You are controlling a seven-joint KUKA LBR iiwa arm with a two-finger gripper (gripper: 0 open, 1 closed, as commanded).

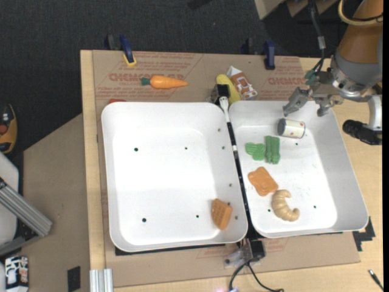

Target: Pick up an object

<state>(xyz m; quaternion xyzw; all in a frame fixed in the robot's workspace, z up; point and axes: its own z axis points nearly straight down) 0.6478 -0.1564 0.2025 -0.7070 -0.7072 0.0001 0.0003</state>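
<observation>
My gripper (309,104) hovers over the far edge of the right bin (340,163), its two fingers spread open with nothing between them. Just below it a small white can (292,128) lies on its side in that bin. Nearer the middle of the same bin sit a green toy (265,149), an orange flat piece (262,180) and a tan croissant (284,205). The left bin (152,163) holds a brown waffle-like piece (221,213) at its near right corner.
Behind the bins on the cardboard lie a toy carrot (165,82), a yellow banana (226,85) and a brown-and-white packet (244,85). Two blue clamps (127,52) (270,53) grip the board's far edge. The arm's orange band (363,26) rises at the right.
</observation>
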